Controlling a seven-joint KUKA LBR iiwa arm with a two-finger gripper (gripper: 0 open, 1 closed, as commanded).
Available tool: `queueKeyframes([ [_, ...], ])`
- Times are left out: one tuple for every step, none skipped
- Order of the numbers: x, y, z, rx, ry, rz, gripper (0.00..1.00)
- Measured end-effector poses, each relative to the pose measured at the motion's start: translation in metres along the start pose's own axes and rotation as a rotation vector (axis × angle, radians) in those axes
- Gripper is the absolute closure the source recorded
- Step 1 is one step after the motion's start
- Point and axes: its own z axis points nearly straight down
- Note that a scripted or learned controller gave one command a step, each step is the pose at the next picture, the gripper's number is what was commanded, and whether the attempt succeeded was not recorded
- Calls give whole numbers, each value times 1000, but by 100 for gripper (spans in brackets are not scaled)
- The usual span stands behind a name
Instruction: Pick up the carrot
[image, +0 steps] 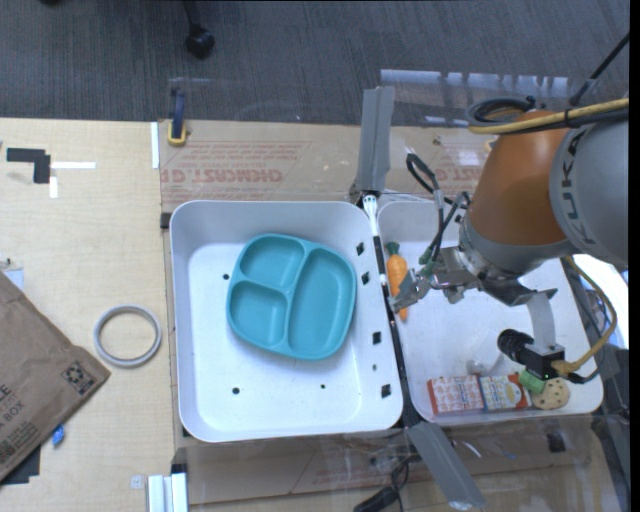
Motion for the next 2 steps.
queueKeyframes([
  [-1, 0, -8, 2, -1, 3, 100],
  [29, 29, -59, -1, -1, -343, 100],
])
